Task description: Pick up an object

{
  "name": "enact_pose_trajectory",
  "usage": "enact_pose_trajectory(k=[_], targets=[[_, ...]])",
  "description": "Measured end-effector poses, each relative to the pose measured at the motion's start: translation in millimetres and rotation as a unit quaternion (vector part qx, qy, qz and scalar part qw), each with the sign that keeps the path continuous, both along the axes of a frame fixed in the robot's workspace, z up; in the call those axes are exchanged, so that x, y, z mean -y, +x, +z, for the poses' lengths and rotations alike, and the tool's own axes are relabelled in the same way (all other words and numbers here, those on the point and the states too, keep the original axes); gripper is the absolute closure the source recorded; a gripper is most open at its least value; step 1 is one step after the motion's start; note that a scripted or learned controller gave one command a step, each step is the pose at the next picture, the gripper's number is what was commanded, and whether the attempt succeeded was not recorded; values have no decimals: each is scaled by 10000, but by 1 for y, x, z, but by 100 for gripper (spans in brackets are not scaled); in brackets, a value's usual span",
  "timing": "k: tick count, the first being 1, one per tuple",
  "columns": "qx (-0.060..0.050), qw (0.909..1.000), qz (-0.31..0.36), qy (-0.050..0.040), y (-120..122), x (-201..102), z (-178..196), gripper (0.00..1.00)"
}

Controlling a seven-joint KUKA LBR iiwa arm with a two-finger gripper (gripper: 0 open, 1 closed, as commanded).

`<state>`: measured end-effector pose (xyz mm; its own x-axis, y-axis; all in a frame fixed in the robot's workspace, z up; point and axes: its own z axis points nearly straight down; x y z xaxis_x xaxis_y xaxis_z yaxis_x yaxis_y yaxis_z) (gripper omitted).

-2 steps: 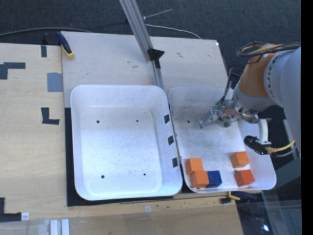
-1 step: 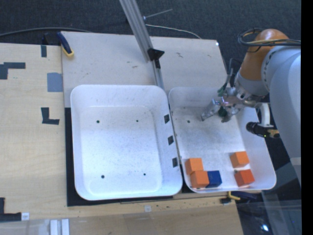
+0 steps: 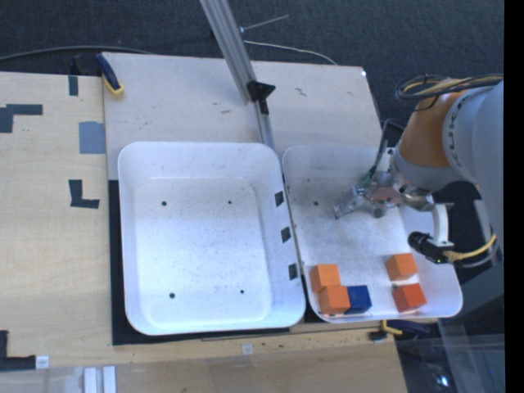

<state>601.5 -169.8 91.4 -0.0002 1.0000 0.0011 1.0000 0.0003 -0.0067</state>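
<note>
The right bin [image 3: 327, 170] holds several orange blocks and one blue block along its near edge. Two orange blocks [image 3: 329, 287] sit stacked close together at the near left, with the blue block [image 3: 358, 299] touching them on the right. Two more orange blocks [image 3: 404, 281] lie at the near right. My gripper [image 3: 359, 203] hangs low over the middle of the right bin, well behind the blocks and apart from them. Nothing shows in its grasp.
The left bin [image 3: 135, 219] stands beside the right one. A slanted metal rail [image 3: 233, 47] runs from the top down to the bins' shared far corner. A yellow and blue tool [image 3: 109, 74] lies at the bench's far left. Cables hang by the arm [image 3: 446, 137].
</note>
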Motion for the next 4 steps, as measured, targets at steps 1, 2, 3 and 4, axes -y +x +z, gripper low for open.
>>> enact_pose_trajectory(k=[1, 2, 3, 4], targets=[[-357, 9992, -31, 154, 54, 26, -3, 0], [-514, 9984, -44, 215, 65, 34, -3, 0], [6, 10000, 9, 3, 14, -6, 0, 0], [-512, 9984, -41, 226, 65, 34, -3, 0]])
